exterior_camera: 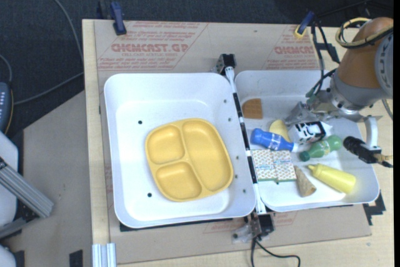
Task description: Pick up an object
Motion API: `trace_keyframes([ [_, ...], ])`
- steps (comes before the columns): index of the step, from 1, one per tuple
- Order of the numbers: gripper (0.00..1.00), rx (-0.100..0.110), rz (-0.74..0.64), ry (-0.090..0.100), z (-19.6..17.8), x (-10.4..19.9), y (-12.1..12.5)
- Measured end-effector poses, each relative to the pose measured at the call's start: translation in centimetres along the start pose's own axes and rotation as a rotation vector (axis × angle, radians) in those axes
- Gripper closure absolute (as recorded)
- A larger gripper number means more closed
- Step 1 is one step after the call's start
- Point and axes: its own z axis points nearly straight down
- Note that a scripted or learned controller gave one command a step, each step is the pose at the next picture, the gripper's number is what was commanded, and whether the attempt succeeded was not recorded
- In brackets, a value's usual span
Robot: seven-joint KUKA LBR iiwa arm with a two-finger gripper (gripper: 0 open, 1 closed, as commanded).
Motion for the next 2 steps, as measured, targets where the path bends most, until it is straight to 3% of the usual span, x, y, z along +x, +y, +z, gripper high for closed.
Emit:
trace_keyframes([
  [1, 0.0, -0.002, -0.002, 0.001, 0.0, 6.5, 6.1],
  [2, 0.0, 0.0, 0.0, 0.0, 0.0, 2.3, 0.3],
])
